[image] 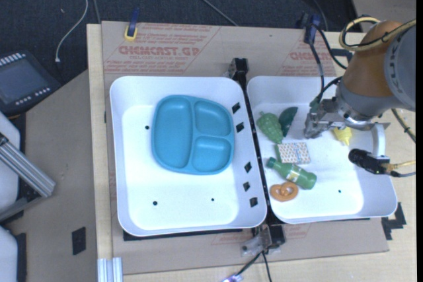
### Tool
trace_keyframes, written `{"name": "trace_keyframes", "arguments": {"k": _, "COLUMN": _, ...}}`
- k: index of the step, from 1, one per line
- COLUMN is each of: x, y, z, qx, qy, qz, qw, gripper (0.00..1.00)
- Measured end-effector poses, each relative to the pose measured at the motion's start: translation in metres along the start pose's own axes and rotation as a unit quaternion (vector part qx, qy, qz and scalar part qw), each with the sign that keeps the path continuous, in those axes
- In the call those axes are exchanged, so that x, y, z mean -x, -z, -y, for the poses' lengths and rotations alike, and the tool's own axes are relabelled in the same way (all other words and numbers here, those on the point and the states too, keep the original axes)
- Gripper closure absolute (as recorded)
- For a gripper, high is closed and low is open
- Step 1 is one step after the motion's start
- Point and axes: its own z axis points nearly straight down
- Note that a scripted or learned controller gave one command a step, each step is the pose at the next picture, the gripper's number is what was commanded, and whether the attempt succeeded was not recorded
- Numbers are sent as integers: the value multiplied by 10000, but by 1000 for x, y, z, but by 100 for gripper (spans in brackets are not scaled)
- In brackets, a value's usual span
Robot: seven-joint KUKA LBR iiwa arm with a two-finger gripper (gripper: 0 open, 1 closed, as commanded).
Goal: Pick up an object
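Overhead view of two shallow white bins. The left bin (125,162) contains a light-blue divided plastic plate (193,134). The right bin (370,201) contains a cluster of small objects: a green crumpled piece (269,127), a dark green piece (288,117), a checkered pale square pad (294,153), a green plastic bottle (295,173), an orange ring-shaped toy (285,191) and a yellow item (342,135). The grey arm's gripper (316,123) hangs just right of the dark green piece; whether it is spread or closed cannot be told.

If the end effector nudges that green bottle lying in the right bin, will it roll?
Probably. The green bottle lies on its side and looks rounded, so a sideways push would likely roll it. It looks like a small plastic toy, probably light. The patterned block and orange ring close by might stop it.
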Motion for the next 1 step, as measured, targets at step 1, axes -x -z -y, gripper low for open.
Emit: {"name": "trace_keyframes", "arguments": {"k": 1, "x": -2, "y": 64, "z": -3, "qx": 25, "qy": 8, "qz": 13, "qw": 10000, "gripper": 100}}
